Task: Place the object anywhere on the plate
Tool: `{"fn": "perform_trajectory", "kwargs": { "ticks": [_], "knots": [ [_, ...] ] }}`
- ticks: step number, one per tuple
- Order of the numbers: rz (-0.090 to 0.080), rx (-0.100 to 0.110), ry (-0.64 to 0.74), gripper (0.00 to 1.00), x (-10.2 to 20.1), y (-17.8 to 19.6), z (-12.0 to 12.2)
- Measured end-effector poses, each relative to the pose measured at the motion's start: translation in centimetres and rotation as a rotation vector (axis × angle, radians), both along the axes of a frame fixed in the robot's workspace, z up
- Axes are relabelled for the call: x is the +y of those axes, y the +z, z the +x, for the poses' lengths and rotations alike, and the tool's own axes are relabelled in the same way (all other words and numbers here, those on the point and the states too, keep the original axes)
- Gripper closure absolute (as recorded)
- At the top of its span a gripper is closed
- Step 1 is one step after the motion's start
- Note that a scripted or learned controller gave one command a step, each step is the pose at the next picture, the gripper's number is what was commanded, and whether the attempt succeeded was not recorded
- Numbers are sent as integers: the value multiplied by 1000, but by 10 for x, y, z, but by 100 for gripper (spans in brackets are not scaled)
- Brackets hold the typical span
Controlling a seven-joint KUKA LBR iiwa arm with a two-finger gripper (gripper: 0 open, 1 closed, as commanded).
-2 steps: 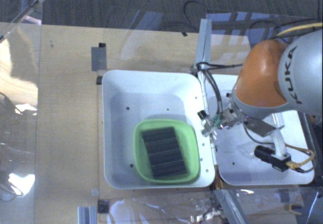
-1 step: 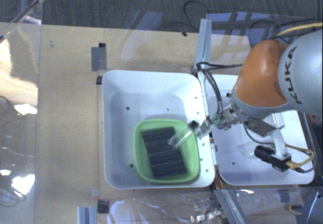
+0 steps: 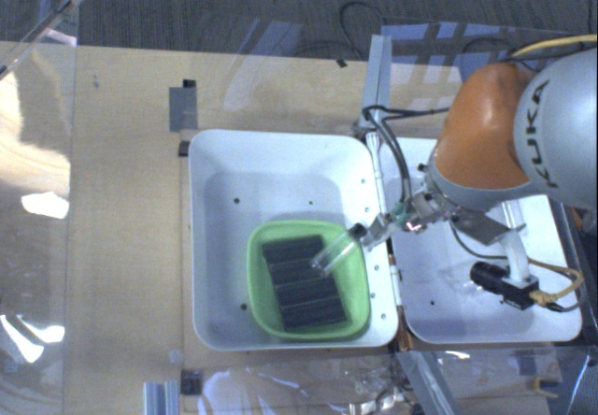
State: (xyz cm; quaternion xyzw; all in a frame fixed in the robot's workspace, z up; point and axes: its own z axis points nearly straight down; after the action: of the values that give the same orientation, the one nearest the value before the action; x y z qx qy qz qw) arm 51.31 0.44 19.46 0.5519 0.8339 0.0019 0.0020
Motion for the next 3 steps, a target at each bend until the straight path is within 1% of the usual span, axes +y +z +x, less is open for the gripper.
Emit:
{"fn": "perform_trajectory", "kwargs": {
  "ticks": [1, 2, 3],
  "knots": [
    [-1, -3, 27, 0, -23, 7, 22],
    [-2, -2, 32, 0, -58, 22, 31],
    [-2, -2, 21, 0, -74, 27, 22]
  ]
}}
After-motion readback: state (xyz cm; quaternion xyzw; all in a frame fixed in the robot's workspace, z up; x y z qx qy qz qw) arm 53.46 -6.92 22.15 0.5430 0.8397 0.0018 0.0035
